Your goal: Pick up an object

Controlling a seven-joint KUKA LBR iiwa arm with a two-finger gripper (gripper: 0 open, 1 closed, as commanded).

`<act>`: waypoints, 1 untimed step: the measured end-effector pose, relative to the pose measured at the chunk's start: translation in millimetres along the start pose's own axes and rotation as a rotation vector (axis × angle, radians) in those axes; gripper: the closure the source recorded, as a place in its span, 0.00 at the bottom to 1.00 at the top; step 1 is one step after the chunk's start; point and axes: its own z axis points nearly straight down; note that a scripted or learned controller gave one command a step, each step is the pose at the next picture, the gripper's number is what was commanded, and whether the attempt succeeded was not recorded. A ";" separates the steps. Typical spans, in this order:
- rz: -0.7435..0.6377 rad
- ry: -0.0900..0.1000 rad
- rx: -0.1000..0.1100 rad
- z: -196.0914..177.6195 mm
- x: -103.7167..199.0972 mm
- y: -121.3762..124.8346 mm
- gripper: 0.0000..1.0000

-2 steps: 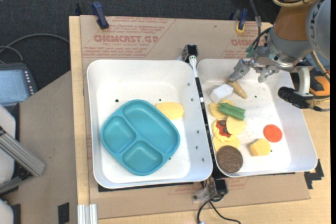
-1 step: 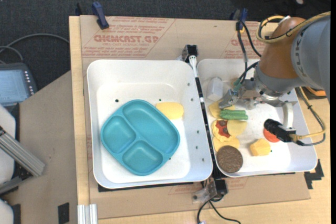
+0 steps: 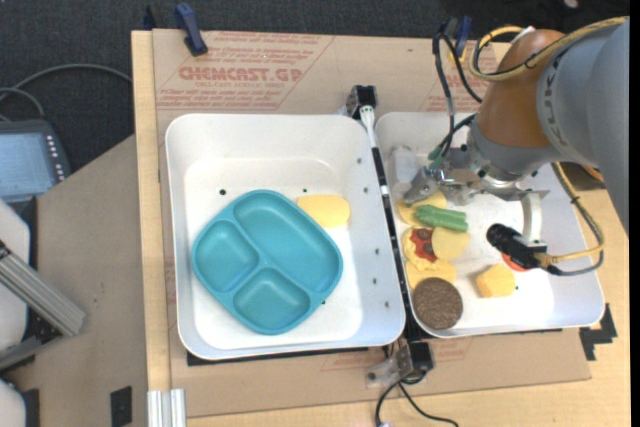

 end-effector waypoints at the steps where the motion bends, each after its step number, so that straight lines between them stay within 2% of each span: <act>1: 0.002 -0.002 -0.006 -12.4 -1.4 1.5 1.00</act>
